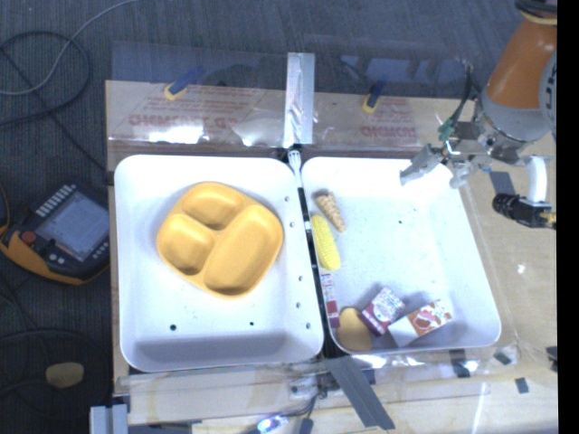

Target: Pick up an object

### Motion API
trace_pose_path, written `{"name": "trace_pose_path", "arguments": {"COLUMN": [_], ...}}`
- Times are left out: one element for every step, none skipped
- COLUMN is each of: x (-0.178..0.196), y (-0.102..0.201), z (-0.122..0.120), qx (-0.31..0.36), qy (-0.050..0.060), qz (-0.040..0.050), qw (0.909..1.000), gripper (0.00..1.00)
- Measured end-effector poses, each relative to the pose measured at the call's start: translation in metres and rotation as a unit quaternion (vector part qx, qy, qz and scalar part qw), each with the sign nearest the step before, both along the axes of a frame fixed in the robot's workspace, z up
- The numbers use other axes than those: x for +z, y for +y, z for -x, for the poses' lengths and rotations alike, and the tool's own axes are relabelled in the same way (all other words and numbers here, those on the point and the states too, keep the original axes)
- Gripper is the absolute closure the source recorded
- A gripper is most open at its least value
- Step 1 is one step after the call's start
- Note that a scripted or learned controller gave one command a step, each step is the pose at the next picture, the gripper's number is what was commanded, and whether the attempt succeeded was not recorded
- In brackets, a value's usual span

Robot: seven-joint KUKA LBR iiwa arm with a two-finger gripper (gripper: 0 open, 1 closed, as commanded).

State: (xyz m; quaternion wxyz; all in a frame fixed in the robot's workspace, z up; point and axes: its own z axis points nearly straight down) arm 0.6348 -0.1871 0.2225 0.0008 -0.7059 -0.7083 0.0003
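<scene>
Hovering at the right bin's (470, 242) 1 o'clock corner, your gripper (434, 163) looks spread and empty; next you'd drop toward the corn (326, 242).

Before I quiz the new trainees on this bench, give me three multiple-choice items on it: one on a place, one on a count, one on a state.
1. Where does the yellow divided plate lie?
A. left bin
B. right bin
C. floor

2. How many wells has the plate?
A. two
B. three
C. five

3. Where is the gripper?
A. deep in the left bin
B. at the right bin's far right corner
C. on the corn cob

Answers: A, it rests in the left bin; B, three hollows show; B, it hangs there, apart from the items.
</scene>
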Motion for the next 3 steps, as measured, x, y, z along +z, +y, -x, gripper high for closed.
{"name": "trace_pose_path", "arguments": {"x": [-0.011,-0.124,-0.132], "y": [0.019,0.032,0.077], "z": [-0.007,0.032,0.052], "qx": [-0.055,0.038,0.087], "qy": [0.001,0.0,-0.008], "qz": [0.0001,0.0,0.0038], "qw": [0.9985,0.9993,0.9961], "gripper": [0.0,0.0,0.0]}}
